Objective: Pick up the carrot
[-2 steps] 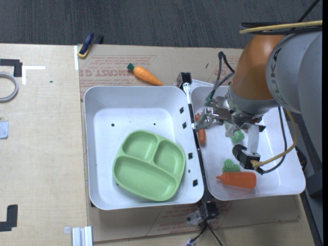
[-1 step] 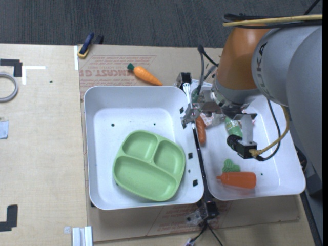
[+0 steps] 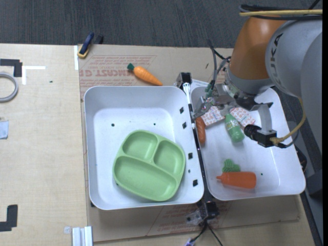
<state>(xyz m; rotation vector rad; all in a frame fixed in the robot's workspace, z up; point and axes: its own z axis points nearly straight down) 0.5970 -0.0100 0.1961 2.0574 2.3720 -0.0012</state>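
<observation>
Two white bins are sitting side by side on the cardboard-covered bench. The left bin is holding a green divided plate, lying flat toward its near side, with three compartments showing bare. The right bin is carrying several things: a carrot with a green top is lying on its side near the front wall, its leafy end pointing up toward the middle of the bin; a green bottle is lying further back; a sausage is resting along the left wall, close to the divide between the bins; and a few flat packets are lying around the bottle, partly under the arm.

A second carrot is lying outside both bins, on the cardboard just behind the left bin's back wall, its green end pointing left.

The arm is reaching in from the right and hanging over the back part of the right bin. The gripper is sitting over the packets near the bin's back left corner; how far apart it is standing cannot be told from this angle, and nothing can be seen held in it. The carrot in the bin is lying well apart from the gripper, toward the front. The outside carrot is lying to the gripper's left, beyond the bin wall.
</observation>
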